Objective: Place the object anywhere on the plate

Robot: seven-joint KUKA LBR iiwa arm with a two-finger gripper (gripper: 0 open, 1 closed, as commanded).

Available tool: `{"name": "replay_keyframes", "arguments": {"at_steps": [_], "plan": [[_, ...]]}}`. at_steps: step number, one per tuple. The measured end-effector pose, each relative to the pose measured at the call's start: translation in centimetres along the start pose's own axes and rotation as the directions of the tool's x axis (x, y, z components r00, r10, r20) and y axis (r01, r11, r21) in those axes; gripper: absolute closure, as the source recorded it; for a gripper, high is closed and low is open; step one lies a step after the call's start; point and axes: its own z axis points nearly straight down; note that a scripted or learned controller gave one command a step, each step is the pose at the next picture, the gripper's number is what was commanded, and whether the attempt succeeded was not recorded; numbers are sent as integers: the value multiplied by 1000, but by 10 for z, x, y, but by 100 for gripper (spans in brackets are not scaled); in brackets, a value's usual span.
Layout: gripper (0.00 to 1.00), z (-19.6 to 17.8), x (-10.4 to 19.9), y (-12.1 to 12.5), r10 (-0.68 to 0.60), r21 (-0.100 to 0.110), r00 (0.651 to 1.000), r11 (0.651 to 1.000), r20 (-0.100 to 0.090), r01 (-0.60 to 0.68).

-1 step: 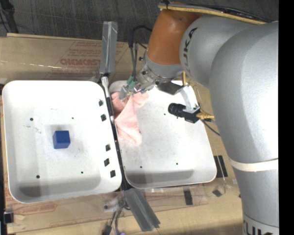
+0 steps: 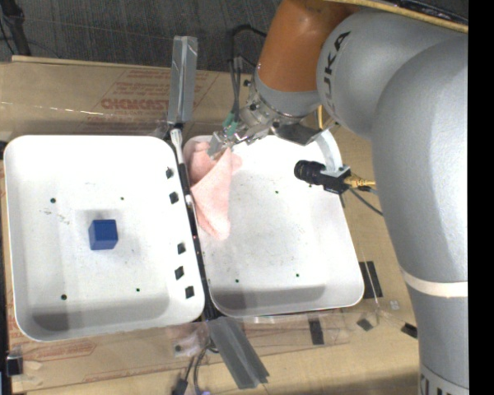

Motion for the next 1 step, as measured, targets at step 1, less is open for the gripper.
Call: {"name": "replay_keyframes", "arguments": {"at_steps": [1], "plan": [[100,-8,44,-10,-393,1,920,920,0,393]]}}
